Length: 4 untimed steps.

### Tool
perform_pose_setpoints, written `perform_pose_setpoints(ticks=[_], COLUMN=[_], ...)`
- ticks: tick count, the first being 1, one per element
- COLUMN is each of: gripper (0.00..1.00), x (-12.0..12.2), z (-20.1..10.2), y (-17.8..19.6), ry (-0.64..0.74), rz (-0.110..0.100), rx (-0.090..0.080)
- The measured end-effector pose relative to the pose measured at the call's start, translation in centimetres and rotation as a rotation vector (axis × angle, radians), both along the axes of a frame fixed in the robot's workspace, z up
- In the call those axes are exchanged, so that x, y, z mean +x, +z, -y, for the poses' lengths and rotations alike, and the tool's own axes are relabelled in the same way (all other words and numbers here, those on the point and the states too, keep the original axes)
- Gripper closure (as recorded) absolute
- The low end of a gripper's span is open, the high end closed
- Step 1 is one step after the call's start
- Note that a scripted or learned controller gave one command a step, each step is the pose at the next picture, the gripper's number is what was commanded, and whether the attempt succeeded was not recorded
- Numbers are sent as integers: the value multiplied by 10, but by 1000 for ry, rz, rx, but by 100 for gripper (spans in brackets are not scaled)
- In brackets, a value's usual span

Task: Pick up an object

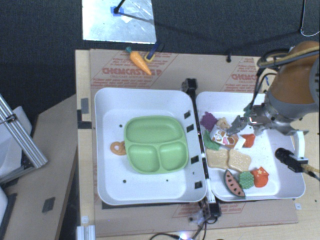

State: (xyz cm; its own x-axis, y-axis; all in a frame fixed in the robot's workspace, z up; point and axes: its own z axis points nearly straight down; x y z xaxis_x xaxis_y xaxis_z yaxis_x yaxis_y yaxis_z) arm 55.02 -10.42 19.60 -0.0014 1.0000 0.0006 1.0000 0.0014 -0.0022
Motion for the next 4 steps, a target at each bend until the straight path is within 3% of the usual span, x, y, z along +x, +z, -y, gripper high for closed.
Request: perform_pose_setpoints(ticks=[2, 3, 4], gripper=[0, 100, 100], x=[4, 6, 10], z=[-1, -2, -8], y=[-111, -97, -34], ry=[-2, 1, 3], rz=[8, 14, 9], rx=[-1, 0, -2])
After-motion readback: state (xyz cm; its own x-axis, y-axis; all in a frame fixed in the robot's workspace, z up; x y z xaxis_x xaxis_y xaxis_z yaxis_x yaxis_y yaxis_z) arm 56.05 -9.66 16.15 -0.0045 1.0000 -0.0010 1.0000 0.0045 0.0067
